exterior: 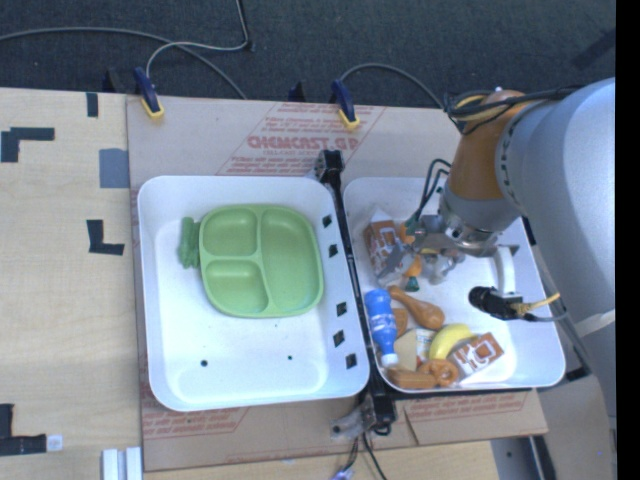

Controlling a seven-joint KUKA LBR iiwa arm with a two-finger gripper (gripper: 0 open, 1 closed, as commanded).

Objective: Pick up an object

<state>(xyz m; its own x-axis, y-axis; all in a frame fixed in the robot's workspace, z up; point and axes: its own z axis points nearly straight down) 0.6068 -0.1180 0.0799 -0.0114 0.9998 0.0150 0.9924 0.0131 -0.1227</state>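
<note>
— Two white bins sit side by side on the bench (60,268). See the left bin (160,298)? It has a green divided plate (262,260) lying flat, and a small green thing (187,241) touching the plate's left edge.

— And the right bin (540,353)?

— Crowded. A blue and white bottle (380,318) lies along the left wall. Beside it there's a brown drumstick-shaped toy (420,308), a yellow lemon-like piece (450,341), a red and white packet (480,353) and some orange bits (420,375) near the front wall. A crinkly brown wrapper (383,243) sits further back.

— Where's the arm?

— Coming in from the right, grey with its orange band (478,158), wrist pointing down into the right bin. The gripper (425,253) is low over the clutter, just beside that wrapper and above the drumstick.

— Has it got anything?

— Can't tell. The fingers are lost among cables and toys, so I can't say how wide they stand or whether anything is between them.
</note>
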